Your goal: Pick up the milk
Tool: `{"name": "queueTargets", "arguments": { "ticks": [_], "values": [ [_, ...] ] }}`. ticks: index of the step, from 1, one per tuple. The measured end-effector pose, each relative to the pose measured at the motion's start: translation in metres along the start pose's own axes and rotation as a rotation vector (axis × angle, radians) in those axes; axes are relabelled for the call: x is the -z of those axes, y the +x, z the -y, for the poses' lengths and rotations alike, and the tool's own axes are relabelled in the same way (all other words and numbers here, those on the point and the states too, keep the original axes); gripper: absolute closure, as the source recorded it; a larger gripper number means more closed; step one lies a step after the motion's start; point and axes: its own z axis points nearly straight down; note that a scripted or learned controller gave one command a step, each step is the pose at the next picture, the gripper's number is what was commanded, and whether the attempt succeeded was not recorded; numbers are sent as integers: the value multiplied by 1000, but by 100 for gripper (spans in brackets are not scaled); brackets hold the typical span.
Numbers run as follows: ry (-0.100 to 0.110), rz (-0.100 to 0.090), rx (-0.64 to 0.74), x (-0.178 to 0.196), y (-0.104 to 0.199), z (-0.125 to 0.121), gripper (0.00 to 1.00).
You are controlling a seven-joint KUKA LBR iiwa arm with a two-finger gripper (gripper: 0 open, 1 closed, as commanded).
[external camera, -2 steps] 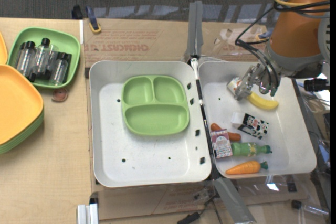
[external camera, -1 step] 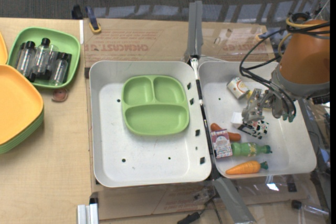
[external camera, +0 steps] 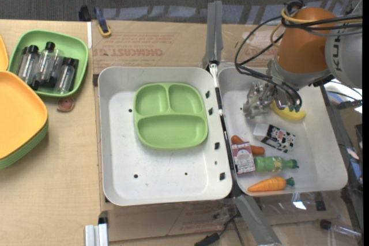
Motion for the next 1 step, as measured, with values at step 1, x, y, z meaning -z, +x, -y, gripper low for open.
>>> {"name": "queueTargets", "arguments": {
  "ticks": [1],
  "values": [
    [1, 2, 200, 40, 1, 50, 100]
  ]
}}
